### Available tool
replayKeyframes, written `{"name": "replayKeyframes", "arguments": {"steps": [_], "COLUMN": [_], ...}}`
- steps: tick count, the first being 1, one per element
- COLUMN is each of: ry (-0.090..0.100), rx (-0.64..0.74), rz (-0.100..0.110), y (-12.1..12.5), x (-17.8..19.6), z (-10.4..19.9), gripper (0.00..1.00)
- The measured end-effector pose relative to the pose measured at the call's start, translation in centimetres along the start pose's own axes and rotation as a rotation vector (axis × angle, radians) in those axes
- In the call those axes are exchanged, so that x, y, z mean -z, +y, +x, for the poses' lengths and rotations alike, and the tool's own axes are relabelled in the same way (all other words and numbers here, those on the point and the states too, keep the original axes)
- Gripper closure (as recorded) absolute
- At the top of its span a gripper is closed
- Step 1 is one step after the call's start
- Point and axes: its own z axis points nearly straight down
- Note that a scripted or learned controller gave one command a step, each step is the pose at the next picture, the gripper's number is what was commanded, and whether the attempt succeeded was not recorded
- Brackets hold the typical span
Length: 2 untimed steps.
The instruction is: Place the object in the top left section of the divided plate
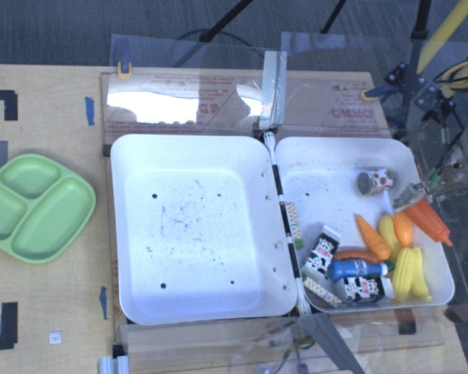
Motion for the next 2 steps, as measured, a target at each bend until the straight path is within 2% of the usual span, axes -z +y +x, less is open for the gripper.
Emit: {"name": "replayKeyframes", "arguments": {"steps": [1,2], "ry": [0.001,-0.003], "rx": [0.279,0.419], "rz": [0.000,-0.003], "y": [-6.7,0.5], "x": [7.4,16.7], "z": [1.4,-0.1], "gripper": [1.00,1.00]}}
